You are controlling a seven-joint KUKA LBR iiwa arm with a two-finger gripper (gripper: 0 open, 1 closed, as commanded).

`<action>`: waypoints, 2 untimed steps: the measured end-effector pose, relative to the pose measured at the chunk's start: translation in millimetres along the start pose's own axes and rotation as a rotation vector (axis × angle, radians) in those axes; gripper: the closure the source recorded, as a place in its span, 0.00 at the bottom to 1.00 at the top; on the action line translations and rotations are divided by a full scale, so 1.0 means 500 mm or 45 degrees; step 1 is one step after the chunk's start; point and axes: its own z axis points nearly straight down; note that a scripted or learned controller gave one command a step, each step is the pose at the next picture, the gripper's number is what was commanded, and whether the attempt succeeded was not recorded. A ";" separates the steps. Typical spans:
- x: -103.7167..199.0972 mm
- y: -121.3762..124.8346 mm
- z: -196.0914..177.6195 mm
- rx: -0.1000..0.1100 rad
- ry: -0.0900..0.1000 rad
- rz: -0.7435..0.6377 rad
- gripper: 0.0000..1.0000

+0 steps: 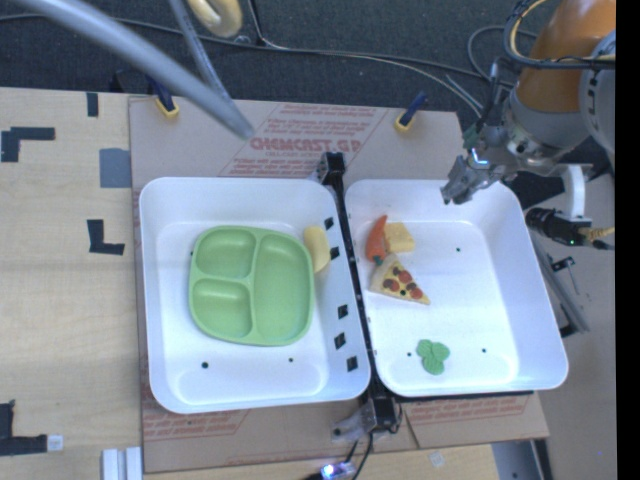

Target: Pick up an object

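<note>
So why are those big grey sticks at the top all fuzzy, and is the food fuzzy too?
In the camera view the grey bars at top left sit close to the lens, so they blur; the pizza slice, green plate and green piece look fairly sharp; the white bins are evenly lit, with soft shadows; the gripper is a little smeared.

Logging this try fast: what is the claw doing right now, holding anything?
Claw: above the right bin's upper right rim, nothing seen between it; open or closed cannot be told.
</note>
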 end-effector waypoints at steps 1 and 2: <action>0.120 -0.023 0.002 0.001 0.000 -0.001 1.00; 0.217 -0.041 0.023 0.003 0.000 -0.001 1.00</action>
